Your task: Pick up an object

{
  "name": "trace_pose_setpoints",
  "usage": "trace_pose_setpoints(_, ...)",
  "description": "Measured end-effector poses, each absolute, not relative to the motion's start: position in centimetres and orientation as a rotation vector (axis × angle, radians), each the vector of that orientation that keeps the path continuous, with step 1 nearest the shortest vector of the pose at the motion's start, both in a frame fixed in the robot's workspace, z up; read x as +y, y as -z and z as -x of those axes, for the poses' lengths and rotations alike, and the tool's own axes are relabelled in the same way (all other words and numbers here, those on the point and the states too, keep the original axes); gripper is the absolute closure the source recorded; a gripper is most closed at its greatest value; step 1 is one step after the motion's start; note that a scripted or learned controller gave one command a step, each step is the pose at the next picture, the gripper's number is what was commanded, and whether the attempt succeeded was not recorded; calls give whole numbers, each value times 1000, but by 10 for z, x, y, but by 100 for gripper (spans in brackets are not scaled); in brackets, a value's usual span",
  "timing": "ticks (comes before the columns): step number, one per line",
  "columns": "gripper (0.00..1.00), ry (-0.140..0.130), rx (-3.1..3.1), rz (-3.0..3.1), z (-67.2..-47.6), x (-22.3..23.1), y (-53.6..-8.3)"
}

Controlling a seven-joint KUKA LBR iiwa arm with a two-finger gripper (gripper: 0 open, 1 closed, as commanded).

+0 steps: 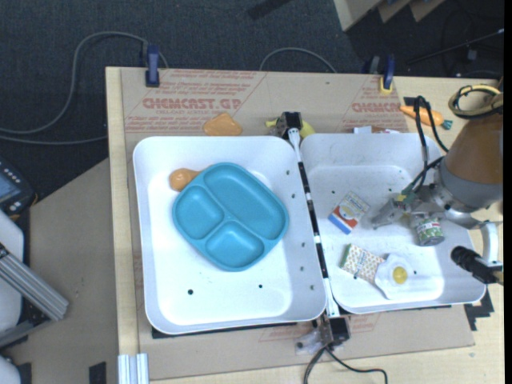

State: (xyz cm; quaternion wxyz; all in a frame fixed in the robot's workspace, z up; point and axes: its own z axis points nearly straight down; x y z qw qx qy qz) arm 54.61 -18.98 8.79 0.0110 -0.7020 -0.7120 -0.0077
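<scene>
The can [430, 232] sits at the right of the right bin [364, 166], just under the gripper [404, 208], which hovers low beside it. I can't tell how the gripper is set from here. It could close on air or knock the can over, since the can lies slightly off to its right. The card [347, 214], packet [362, 262] and egg toy [398, 276] lie nearby, lower left. A blue tray [230, 214] fills the left bin [160, 238].

Blue tray [230, 215] fills left bin's middle, right bin's [360, 157] far half open, clutter along its near half
</scene>
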Motion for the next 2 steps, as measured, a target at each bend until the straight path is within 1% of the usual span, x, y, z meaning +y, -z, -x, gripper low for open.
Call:
trace_pose_setpoints(1, 0, 24, -2222, 2190, -546, -190, -88)
trace_pose_setpoints(2, 0, 25, -2203, 2171, -557, -196, -84)
